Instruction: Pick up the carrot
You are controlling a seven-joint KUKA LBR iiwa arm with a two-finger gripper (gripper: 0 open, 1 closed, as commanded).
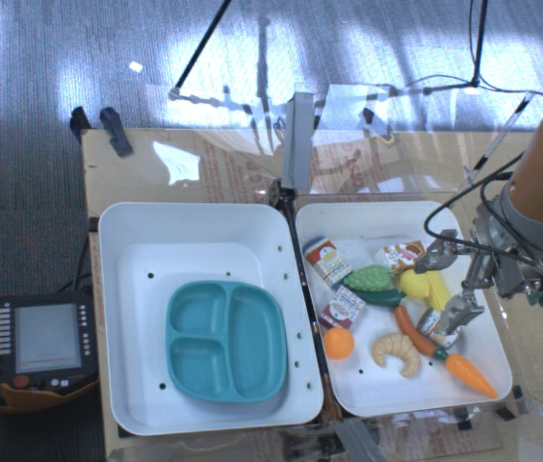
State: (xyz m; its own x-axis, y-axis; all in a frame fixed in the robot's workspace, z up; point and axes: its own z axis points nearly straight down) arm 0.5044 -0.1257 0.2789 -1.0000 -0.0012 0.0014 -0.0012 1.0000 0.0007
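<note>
The carrot (471, 374) is orange with a small green stem end. It lies flat in the front right corner of the right bin (363, 221), tip pointing to the bin's front right. My gripper (449, 287) hangs above the right side of that bin, up and to the left of the carrot and apart from it. Its two fingers are spread open, one finger (437, 255) reaching left and the other near a small silver-grey item (442, 323). A yellow toy food (425, 288) lies below the gap, with nothing held.
The right bin also holds a red sausage (409, 328) touching the carrot's stem end, a croissant (397, 351), an orange (339, 343), green vegetables (369, 280) and small cartons (327, 261). A teal divided plate (226, 340) sits in the left bin (132, 229). A control pendant (40, 346) lies far left.
</note>
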